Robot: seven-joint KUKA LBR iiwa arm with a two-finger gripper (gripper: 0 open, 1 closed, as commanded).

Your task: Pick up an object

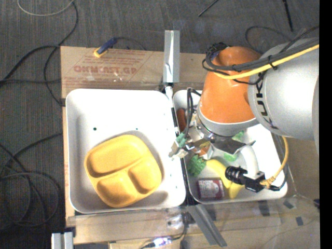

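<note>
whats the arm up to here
The arm reaches in from the right and hangs low over the right bin, which holds a clutter of small things: a green piece, something yellow and a dark red packet. Its gripper sits near the bin's left wall, above the green piece. I can't see anything held. The left bin holds a yellow tray, untouched.

The grey arm (290, 97) bears an orange band (228, 90), black lettering, and yellow and black cables.
</note>
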